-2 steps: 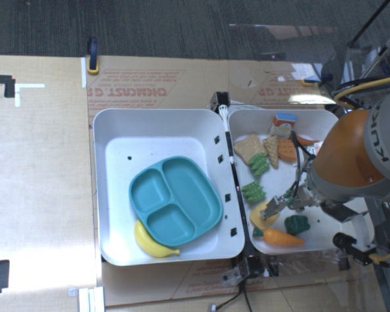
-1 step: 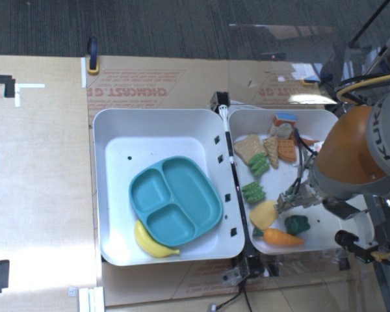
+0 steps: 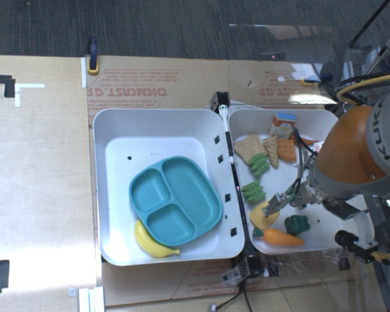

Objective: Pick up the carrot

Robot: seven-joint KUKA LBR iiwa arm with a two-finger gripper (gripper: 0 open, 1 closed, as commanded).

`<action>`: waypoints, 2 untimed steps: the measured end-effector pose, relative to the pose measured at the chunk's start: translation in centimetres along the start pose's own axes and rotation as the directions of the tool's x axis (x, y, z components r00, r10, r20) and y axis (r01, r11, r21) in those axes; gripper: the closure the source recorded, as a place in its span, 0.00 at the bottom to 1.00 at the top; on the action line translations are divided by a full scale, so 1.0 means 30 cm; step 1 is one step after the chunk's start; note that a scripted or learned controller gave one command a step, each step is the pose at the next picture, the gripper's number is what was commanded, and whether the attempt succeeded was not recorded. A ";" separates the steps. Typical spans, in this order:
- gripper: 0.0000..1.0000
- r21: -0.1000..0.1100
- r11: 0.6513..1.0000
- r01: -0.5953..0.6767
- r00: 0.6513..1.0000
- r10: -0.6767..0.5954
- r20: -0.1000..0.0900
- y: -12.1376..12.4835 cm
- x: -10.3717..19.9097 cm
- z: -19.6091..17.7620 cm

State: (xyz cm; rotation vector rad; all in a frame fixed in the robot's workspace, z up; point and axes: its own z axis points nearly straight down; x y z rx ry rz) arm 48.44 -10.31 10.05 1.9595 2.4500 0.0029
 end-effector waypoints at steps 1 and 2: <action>1.00 -0.003 1.000 -0.002 1.000 0.002 0.002 0.006 -0.004 -0.029; 0.00 -0.002 1.000 -0.002 1.000 0.002 0.001 0.006 -0.004 -0.029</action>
